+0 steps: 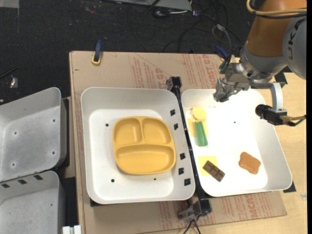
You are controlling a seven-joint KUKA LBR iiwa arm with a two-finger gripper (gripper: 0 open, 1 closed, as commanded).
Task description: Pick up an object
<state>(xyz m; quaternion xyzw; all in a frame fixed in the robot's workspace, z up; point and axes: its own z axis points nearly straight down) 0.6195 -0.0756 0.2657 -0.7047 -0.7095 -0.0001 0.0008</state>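
Setting: a cardboard-topped bench (pixel 146 65) on a dark floor, bearing two shallow white bins side by side.
Nearest items: in the right bin (pixel 273 145), along its near edge, a brown chocolate-bar piece (pixel 213 170) on a yellow patch, and to its right an orange-brown cookie-like piece (pixel 249 163).
Middle: a green stick (pixel 201 133) lies against a yellow strip, long axis running near-to-far, close to the divider between the bins; a small yellow round piece (pixel 198 113) sits just beyond its far end.
Left bin (pixel 92 106): holds a yellow divided tray (pixel 144 145).
Far: the gripper (pixel 223 94) hangs over the right bin's far edge, on the grey arm with the orange band.
Grip state: cannot tell; nothing is seen held.
Key relation: the yellow round piece and green stick lie nearest the gripper, toward the near-left of it; the likely move is a short shift that way and down, and for the stick, closing across its narrow width.
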